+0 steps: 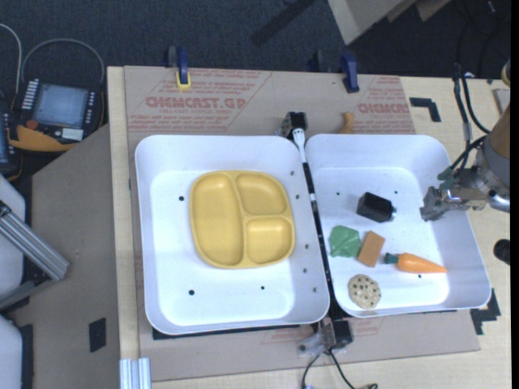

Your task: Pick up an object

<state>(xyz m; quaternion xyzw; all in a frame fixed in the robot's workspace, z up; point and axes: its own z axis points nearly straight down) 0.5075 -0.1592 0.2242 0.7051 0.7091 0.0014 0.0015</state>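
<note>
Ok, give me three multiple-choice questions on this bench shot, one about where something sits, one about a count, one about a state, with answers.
1. Where does the yellow divided plate lie?
A. In the left bin
B. In the right bin
C. On the bare bench

2. How many loose things lie in the right bin?
A. Two
B. Five
C. Eight

3. What is the carrot doing?
A. Lying on the bin floor
B. Hanging from the gripper
C. Resting on the plate

Answers: 1 A, the plate fills the left bin's middle. 2 B, black block, green piece, orange block, cookie and carrot. 3 A, it lies flat, apart from the gripper.
</note>
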